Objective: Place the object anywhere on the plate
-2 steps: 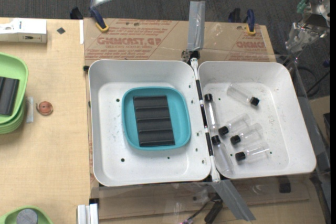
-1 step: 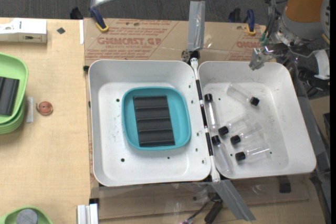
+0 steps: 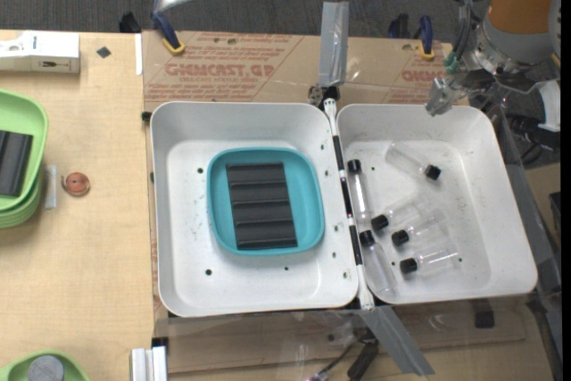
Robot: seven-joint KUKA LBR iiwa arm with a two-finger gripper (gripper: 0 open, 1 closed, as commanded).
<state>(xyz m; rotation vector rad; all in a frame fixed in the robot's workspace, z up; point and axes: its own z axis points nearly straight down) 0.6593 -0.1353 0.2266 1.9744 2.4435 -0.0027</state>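
Clearly, nothing is sitting on the teal plate yet beyond its own dark ribbed insert, so the whole job appears to be lying ahead. The desk is carrying two white bins: the left bin, well away from the hand on its far side, is holding the plate, while the right bin, just below the hand, is holding the objects.

The hand is hovering over the upper rim of the right bin, near its top corner, with nothing visible between its tips; whether it is spread or closed cannot be told from this view.

The task's things, clear vials with black caps, are lying flat, scattered below the hand. One vial, nearest the hand, is running diagonally, its cap pointing down and away from the plate. Another long vial is resting along the wall shared with the left bin, its axis following that wall. What is remaining, by this reading: a grasp, a carry across, and a release.
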